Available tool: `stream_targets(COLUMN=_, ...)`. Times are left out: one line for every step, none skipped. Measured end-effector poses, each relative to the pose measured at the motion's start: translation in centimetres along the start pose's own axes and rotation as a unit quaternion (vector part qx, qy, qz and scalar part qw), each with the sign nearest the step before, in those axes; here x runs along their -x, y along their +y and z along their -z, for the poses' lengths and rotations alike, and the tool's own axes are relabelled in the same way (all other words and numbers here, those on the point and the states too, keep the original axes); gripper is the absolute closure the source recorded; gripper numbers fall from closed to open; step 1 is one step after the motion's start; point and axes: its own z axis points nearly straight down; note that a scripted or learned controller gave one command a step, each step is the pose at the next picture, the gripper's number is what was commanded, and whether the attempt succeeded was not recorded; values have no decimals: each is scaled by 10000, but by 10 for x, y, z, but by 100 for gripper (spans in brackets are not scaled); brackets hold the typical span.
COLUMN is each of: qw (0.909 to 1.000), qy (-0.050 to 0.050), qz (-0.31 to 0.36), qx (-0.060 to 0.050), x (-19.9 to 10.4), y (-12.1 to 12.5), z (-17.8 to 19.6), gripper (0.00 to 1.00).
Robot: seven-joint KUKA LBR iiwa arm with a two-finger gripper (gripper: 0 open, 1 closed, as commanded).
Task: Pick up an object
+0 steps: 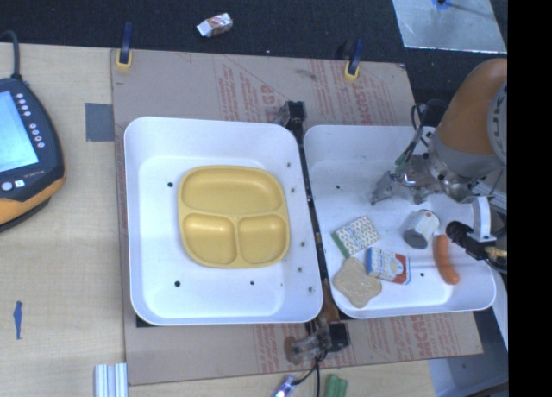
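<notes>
Currently arm (470, 128) reaches in from the right, pincer (388, 186) low over right bin (345, 149) with fingers spread and nothing between them, while the objects lie nearer the bin's front: grey cup (421, 228), sausage (446, 260), checkered packet (357, 235), small carton (387, 264), cracker (356, 282); yellow divided tray (233, 216) fills left bin (155, 214).

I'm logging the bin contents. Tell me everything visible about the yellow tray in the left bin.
The yellow tray is a rounded, plastic-looking plate with three compartments: one long one across the far side and two smaller ones side by side on the near side. It lies flat and upright near the middle of the left bin, with nothing in it.
</notes>
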Motion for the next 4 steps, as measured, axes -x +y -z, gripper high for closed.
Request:
stream_targets(qw=10000, qy=-5, qz=-6, qx=0, x=28, y=-44, z=0, gripper=0)
stream_targets(qw=10000, qy=2, qz=1, qx=0, x=-26, y=10, z=0, gripper=0)
stream_targets(qw=10000, qy=4, qz=-26, qx=14, x=37, y=60, z=57, gripper=0)
stream_targets(qw=10000, qy=7, qz=-10, qx=-13, x=6, y=-37, z=-1, gripper=0)
